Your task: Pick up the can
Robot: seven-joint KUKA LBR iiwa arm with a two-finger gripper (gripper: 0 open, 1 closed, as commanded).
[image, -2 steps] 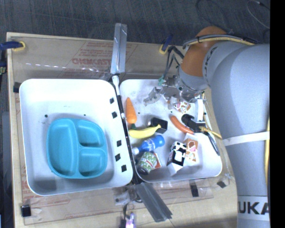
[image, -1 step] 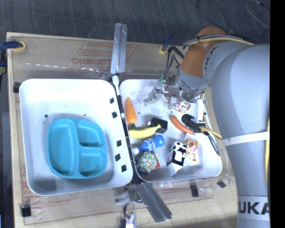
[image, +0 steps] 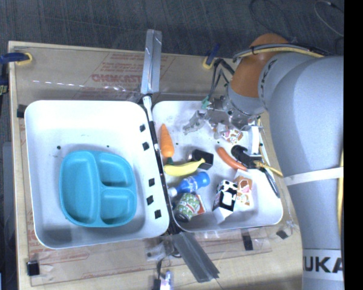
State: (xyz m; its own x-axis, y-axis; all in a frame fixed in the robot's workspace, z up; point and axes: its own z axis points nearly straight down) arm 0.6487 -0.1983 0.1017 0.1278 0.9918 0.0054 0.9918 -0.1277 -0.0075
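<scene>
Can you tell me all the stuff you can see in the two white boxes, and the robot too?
bins: two, white, side by side on the bench
divided tray: one, light blue, left bin
carrot: one, orange, right bin by the divider
banana: one, yellow, below the carrot
bottle: one, blue, below the banana
can: one, green patterned, right bin's near edge
carton: one, black, white and orange, right of the can
arm: one, grey with orange band, from the right
gripper: one, metal, over the right bin's far end
</scene>
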